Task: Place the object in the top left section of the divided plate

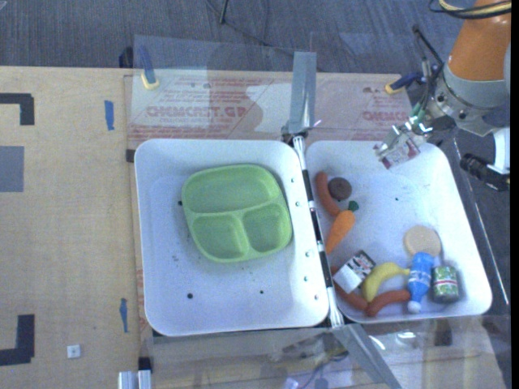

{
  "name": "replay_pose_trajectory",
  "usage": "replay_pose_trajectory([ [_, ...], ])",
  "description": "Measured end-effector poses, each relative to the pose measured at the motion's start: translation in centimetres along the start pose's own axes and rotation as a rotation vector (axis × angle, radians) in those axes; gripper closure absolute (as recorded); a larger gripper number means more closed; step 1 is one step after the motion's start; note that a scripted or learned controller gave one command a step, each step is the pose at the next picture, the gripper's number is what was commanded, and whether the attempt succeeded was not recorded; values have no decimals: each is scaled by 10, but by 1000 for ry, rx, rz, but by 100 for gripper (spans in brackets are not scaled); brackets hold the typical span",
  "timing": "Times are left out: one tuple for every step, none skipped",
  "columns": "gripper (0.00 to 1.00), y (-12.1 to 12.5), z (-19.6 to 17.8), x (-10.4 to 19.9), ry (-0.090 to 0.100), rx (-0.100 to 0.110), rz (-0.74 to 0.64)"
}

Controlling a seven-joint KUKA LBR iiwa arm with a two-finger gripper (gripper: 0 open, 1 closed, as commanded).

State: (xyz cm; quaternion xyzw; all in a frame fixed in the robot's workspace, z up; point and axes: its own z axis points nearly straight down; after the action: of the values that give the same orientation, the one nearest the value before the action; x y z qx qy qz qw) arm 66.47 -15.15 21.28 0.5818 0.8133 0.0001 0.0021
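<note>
The tool (pixel 399 148) hangs over the right bin's (pixel 458 217) far edge, its grip state impossible to tell, with the green divided plate (pixel 237 212) in the left bin (pixel 162 282).

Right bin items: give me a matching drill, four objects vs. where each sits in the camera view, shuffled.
Things:
1. orange toy carrot
2. yellow toy banana
3. small green can
4. round tan disc

Places:
A. near the bin's lower right corner, beside the blue bottle
B. close to the divider between the two bins, below the dark round piece
C. just above the blue bottle, apart from the carrot
D. low in the bin, lying across the reddish sausage

Pairs: 1-B, 2-D, 3-A, 4-C
</note>
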Motion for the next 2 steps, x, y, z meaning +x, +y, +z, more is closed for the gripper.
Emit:
replay_pose_trajectory([
  [100,-10,27,112,3,1,-27],
  [100,4,-26,71,1,0,217],
])
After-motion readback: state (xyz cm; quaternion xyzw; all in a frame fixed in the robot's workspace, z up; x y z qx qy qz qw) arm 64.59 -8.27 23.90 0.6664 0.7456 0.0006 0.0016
